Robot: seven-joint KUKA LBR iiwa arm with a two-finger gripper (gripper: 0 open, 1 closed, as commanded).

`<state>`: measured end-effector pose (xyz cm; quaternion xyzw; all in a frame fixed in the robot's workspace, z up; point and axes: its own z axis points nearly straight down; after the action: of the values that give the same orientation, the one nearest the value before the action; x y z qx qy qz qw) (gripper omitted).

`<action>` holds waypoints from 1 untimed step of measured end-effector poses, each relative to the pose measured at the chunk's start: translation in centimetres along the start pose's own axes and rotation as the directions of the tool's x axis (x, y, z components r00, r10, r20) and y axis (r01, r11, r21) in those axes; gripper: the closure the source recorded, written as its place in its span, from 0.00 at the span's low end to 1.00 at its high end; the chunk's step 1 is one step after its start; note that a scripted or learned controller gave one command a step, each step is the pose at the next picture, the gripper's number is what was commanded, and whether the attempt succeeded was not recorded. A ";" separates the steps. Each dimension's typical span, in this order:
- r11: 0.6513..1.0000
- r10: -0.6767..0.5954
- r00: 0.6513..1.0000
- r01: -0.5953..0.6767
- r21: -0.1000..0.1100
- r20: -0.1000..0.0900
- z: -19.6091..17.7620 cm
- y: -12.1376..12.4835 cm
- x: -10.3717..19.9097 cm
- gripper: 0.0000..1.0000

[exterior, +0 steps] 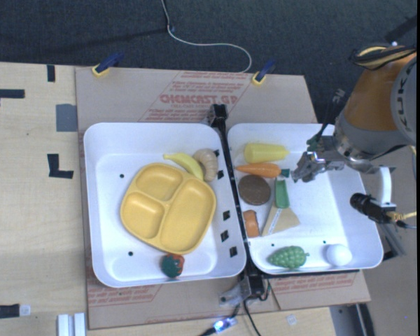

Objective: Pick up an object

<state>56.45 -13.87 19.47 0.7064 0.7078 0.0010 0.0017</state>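
**A:** On the bench, what's the biggest thing you see?

**B:** You have two shallow white plastic bins side by side, the left bin and the right bin, both sitting on a brown cardboard sheet. Over the right bin's far right side hangs the grey arm with its orange band.

**A:** And inside the bins?

**B:** In the left bin you'll find a yellow plastic divided plate, tilted across the middle. A yellow toy banana lies against its upper edge, with a beige knobbly ginger-like piece just beside it. A small red-and-green toy fruit sits near the front wall.

**A:** The right bin?

**B:** Along its left side you get a yellow toy corn cob at the top, an orange toy carrot just below it, then a round brown disc. A green stick-shaped piece stands beside the disc, a pale wedge like cheese below that, and a small orange block near the divider. A green bumpy toy like a grape bunch and a white ball rest near the front wall.

**A:** The gripper?

**B:** Your two-finger gripper sits over the right bin, near the carrot's tip and the green stick. Nothing is visibly between its fingers, and I cannot tell whether they are spread or closed.
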 end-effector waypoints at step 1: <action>1.000 0.000 1.000 0.000 0.002 -0.001 -3.2 0.1 0.1 1.00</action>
<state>56.53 -13.80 22.62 0.7065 0.7077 0.0007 0.0009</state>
